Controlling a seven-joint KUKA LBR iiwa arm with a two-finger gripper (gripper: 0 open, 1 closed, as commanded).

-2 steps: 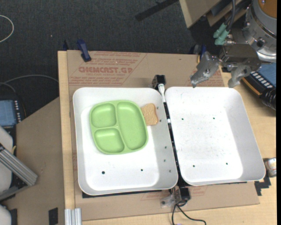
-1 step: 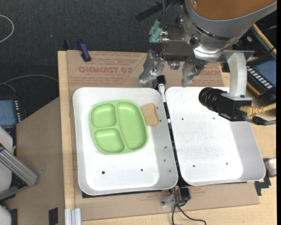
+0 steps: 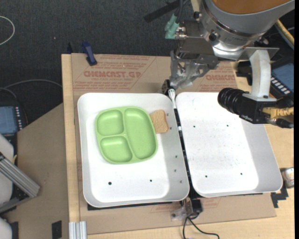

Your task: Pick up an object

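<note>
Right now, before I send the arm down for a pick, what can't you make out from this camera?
- Gripper: blurred, above the bins' top edge; finger state unreadable.
- Arm: cut off by the camera view's top edge.
- Tan slab: beside the green divided plate in the left bin; touching or tucked under the rim, unclear.
- Right bin: dark specks, too small to identify.

We count two white bins, the left bin (image 3: 93,182) and the right bin (image 3: 233,154), side by side on the surface. One green divided plate (image 3: 125,135) with three compartments. One tan cracker-like piece (image 3: 160,121) touching the plate's right edge. One arm (image 3: 238,18), one blue clip (image 3: 88,52) on the cardboard.
</note>
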